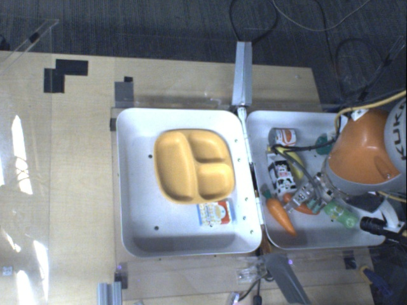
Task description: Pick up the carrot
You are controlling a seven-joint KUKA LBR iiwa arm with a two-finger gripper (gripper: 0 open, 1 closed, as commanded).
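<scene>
carrot [280, 213] in right bin [305, 239] | claw [299, 199] just beside it

Two bins side by side on the bench [63, 189], a divider rail between them. Left bin [137, 234]: sectioned tray [194, 165] in the middle, a flat packet [213, 213] just in front of it, toward the front-right corner. Right bin [299, 237]: can [283, 136] near the back-left corner; carrot [280, 214] by the front-left corner, close to the left wall, lying slantwise. Gripper [299, 192] sits just right of and behind the carrot, over the bin's middle. Arm [365, 154] covers the bin's right side, coming from the right edge. Bottle [340, 215] lies near the front wall, right of the carrot.
</scene>
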